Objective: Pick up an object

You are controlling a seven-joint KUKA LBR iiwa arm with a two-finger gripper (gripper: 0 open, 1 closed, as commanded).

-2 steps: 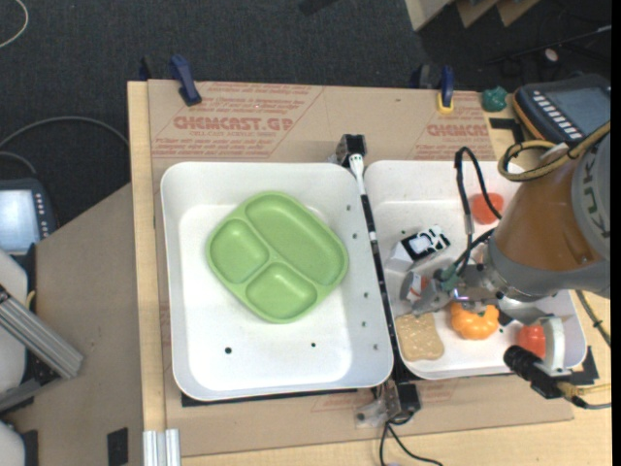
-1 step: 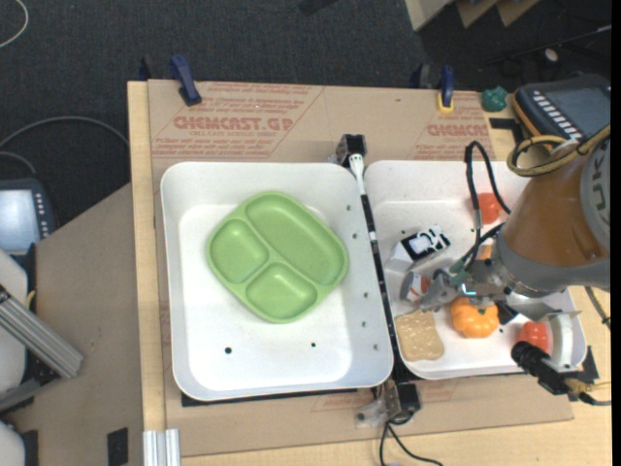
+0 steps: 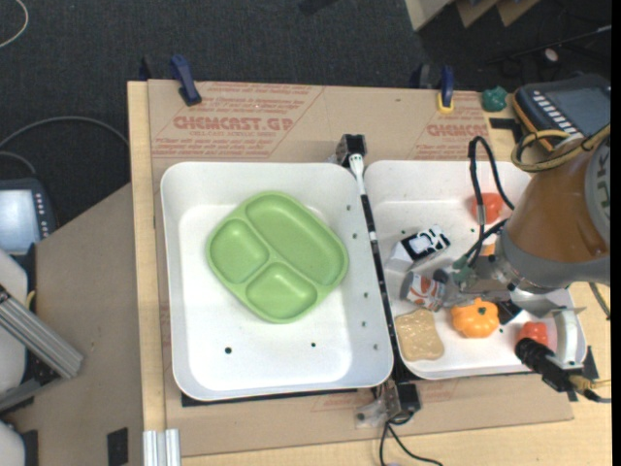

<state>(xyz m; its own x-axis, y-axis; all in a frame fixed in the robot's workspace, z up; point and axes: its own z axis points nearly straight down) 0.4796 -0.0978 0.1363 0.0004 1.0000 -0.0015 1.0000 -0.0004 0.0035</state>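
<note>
The right bin holds several small objects. A black and white item lies near its middle, with a white and orange piece just below it. At the front edge a tan, bread-like slice lies flat, and an orange pumpkin-shaped toy sits to its right. My gripper reaches in from the right and hangs low over the bin, between the white and orange piece and the pumpkin toy. The arm's orange band and grey wrist cover the right part of the bin.
The left bin holds a green divided plate. A red item lies at the back of the right bin and another red piece at its front right corner. Black cables run along the divider between the bins.
</note>
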